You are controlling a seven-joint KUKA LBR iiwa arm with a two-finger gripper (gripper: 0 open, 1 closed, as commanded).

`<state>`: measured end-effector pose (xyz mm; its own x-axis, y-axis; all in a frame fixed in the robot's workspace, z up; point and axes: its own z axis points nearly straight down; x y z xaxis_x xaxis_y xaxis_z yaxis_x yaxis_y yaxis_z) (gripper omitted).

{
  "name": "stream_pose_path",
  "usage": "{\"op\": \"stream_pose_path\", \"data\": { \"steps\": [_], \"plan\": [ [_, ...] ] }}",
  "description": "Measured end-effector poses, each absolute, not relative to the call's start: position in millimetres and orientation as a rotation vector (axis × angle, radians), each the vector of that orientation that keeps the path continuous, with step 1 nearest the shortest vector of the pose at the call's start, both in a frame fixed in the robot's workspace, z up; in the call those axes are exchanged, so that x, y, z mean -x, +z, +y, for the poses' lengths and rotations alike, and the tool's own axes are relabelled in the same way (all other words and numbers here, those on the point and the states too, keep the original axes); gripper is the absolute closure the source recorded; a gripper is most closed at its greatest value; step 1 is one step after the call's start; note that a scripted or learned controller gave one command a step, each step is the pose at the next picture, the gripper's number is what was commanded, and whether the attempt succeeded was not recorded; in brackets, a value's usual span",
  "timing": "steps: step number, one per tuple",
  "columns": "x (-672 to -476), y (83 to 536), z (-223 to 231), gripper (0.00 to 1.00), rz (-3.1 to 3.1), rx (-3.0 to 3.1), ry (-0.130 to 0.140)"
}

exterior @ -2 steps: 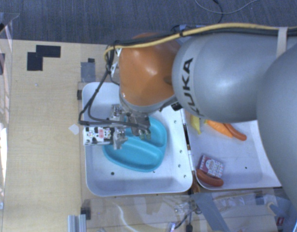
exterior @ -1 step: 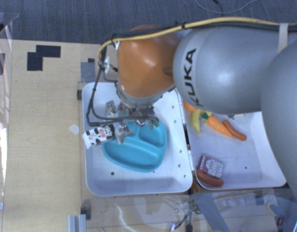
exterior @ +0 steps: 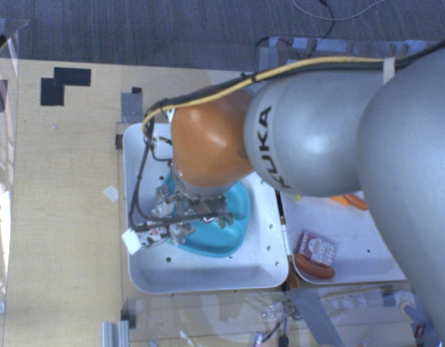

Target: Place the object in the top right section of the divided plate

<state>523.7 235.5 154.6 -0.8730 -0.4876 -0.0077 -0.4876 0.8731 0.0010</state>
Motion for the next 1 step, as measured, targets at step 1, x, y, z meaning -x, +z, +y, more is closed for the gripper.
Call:
{"op": "stream_pose_path", "data": {
  "steps": [1],
  "plan": [
    [-497.2, 205.5, 236.3, 1.00, 2.882, 1.223, 0.004]
  ]
}}
